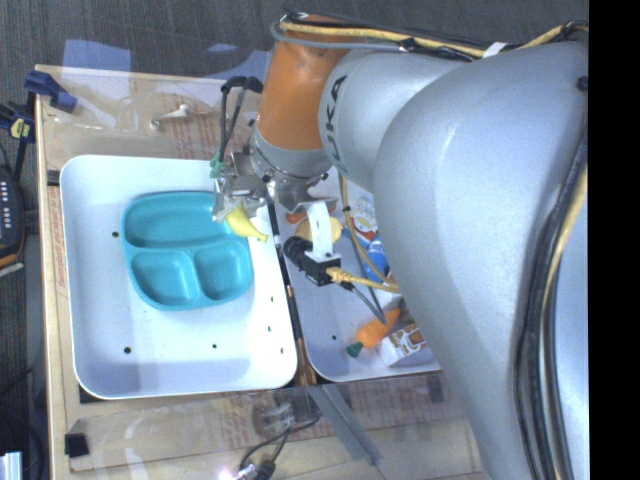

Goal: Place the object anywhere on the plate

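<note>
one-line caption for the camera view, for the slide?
KUKA gripper at the right edge of the blue divided plate in the left bin, with a yellow object beneath it.

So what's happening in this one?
The grey arm reaches in over the left bin, its hand at the right edge of the blue divided plate. A yellow, banana-like object sits right at the hand, over the plate's rim; whether it is gripped is unclear. Other items lie in the right bin.

The blue plate (185,250) looks like smooth, faintly glossy plastic, the white bin (100,358) around it smooth plastic, the arm (470,168) satin grey metal, and the worktop (150,428) pale, matt wood.
</note>
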Robot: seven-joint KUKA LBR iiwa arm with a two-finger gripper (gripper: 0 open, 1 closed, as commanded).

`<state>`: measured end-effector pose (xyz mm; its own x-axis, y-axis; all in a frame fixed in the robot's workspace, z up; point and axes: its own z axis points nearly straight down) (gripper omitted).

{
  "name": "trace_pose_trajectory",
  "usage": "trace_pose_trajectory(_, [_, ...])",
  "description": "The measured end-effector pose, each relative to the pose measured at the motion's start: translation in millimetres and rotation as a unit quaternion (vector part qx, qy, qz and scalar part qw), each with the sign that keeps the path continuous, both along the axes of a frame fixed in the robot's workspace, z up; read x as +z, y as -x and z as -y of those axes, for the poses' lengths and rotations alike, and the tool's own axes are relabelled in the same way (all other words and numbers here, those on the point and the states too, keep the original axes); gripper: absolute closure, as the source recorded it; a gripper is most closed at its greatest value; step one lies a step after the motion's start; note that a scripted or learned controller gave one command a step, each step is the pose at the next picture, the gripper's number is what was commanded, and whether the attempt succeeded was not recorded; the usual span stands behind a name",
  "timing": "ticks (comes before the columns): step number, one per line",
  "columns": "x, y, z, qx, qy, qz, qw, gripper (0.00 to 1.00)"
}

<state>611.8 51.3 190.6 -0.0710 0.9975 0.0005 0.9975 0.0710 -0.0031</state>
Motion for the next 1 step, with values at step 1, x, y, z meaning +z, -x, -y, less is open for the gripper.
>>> trace_pose_trajectory(1, [0.1, -0.1, 0.1, 0.0, 0.0, 0.0, 1.0, 0.0])
